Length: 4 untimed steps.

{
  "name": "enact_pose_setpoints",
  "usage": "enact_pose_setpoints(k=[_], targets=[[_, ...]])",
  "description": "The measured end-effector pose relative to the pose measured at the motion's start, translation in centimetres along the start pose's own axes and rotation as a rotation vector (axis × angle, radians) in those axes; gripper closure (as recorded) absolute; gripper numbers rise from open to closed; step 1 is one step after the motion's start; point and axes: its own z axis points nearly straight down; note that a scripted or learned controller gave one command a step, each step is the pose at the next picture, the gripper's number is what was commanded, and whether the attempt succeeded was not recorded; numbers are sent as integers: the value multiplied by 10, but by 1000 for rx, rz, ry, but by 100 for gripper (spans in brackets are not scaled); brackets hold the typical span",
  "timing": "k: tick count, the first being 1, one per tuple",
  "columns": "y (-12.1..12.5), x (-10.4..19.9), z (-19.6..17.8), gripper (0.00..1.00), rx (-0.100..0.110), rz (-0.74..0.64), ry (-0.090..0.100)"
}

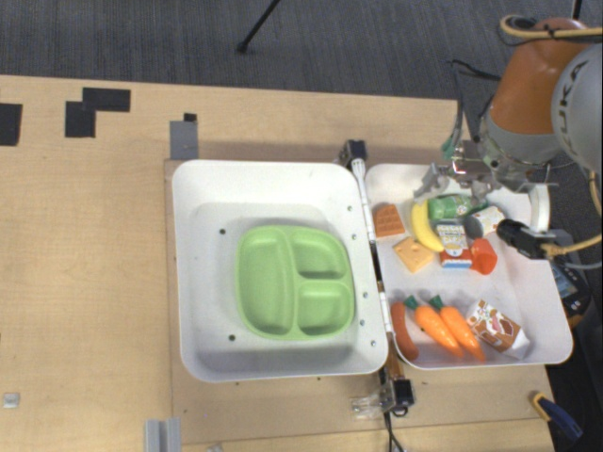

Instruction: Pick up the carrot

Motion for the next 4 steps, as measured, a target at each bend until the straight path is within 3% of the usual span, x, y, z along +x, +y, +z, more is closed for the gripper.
enact_pose_setpoints(k=[1,2,3,4], targets=[[-42,2,99,0,-8,12,-2],[-84,0,106,0,-19,-54,-7],[-50,5,107,0,-11,9,-4],[-116,1,106,0,-16,-59,-6]])
